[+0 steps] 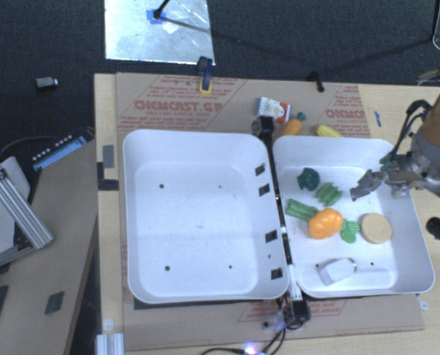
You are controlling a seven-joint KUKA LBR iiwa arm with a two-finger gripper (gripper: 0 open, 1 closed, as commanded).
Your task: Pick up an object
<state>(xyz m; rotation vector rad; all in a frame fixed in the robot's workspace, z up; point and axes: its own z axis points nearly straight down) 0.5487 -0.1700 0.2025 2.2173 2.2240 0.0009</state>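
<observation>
An orange toy pepper [325, 222], green vegetable pieces [317, 186], a tan round disc [376, 228] and a white block [337, 269] lie in the right bin [408, 272].

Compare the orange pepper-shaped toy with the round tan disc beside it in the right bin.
Colour: the orange pepper-shaped toy is bright orange, while the round tan disc is pale tan.
Shape: the pepper is bulging and rounded; the disc looks flat and circular.
Neighbours: the pepper touches green toy pieces on both sides; the disc has a green piece only on its left.
Both lie in the right white bin, below the gripper.
</observation>
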